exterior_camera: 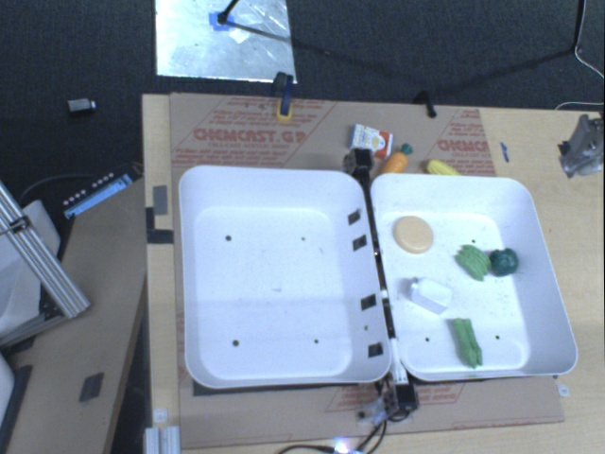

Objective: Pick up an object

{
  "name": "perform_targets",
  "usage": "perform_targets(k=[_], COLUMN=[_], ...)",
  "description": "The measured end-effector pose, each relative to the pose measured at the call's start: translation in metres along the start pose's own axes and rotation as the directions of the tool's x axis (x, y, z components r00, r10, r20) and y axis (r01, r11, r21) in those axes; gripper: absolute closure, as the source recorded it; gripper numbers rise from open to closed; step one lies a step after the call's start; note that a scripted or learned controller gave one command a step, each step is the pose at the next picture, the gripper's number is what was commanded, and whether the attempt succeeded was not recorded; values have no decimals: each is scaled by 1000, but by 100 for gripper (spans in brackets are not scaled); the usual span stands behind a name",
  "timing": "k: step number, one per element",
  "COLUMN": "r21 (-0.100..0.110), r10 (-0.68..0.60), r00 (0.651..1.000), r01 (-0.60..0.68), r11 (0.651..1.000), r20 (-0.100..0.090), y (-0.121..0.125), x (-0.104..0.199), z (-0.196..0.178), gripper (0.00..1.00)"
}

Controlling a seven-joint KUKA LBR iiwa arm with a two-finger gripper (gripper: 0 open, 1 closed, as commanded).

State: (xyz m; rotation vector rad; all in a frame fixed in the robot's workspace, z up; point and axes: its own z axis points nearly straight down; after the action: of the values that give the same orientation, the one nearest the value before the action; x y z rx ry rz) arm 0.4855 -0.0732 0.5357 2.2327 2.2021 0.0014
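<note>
gripper (579, 148) well apart from bin objects (416, 235)

A dark carpet floor (425, 17) covers the far part of the scene. On it, far left, lies a shiny metal plate (225, 25). A black cable (492, 64) runs across the carpet to the right. The bench (95, 291) is light brown, with a cardboard sheet (250, 132) on top. At left stands an aluminium rail (43, 263).
</note>
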Motion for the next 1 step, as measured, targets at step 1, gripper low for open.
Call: perform_targets(k=[1], r21=[0], r10=[-10], r00=[1000], r01=[10], r11=[1000], r20=[1], y=[87], x=[-69], z=[2], gripper=[100])
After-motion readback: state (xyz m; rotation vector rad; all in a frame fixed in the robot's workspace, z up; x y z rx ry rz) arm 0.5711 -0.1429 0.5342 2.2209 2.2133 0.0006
